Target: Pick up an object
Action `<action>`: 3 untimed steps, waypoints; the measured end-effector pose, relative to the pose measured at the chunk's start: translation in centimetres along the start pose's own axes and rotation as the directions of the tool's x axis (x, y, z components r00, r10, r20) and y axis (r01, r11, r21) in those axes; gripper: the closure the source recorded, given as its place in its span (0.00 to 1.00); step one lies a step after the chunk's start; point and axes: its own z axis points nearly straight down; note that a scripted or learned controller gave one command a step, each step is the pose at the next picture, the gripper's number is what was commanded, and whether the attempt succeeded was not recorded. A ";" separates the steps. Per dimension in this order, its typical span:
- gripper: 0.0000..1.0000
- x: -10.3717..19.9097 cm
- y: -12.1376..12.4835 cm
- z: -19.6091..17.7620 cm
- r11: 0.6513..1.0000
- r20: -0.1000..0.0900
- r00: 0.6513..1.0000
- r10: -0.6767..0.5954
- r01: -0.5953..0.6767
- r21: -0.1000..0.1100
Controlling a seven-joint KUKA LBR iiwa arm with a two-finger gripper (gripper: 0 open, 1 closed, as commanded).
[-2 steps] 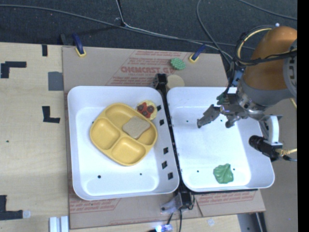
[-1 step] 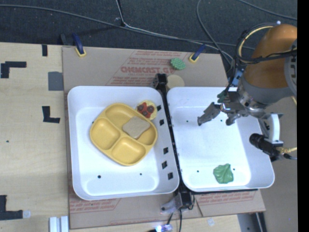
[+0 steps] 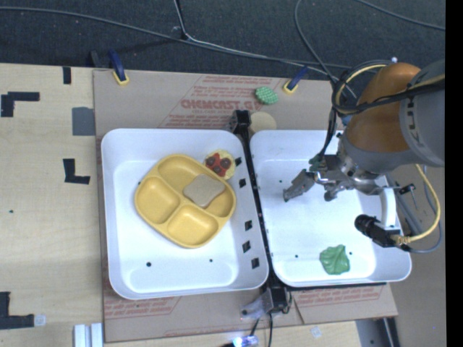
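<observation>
Hovering over the right bin (image 3: pixel 286 150), my end effector (image 3: pixel 312 186) is showing spread fingers, pinching nothing; the green object (image 3: pixel 335 259) is lying near the bin's front edge.

Surface (image 3: pixel 43 194): pale wood, black tape marks. Cardboard sheet (image 3: pixel 195 103) with red print, under both bins. Two blue-yellow clamps (image 3: pixel 118 69) (image 3: pixel 294 82) at its far edge. Green dotted piece (image 3: pixel 266 95) on cardboard beyond bins. Dark carpet (image 3: pixel 87 13) behind, crossed by cables (image 3: pixel 217 45).
</observation>
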 end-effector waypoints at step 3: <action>1.00 -0.2 -0.3 8.4 1.000 0.002 1.000 -0.001 0.001 -0.008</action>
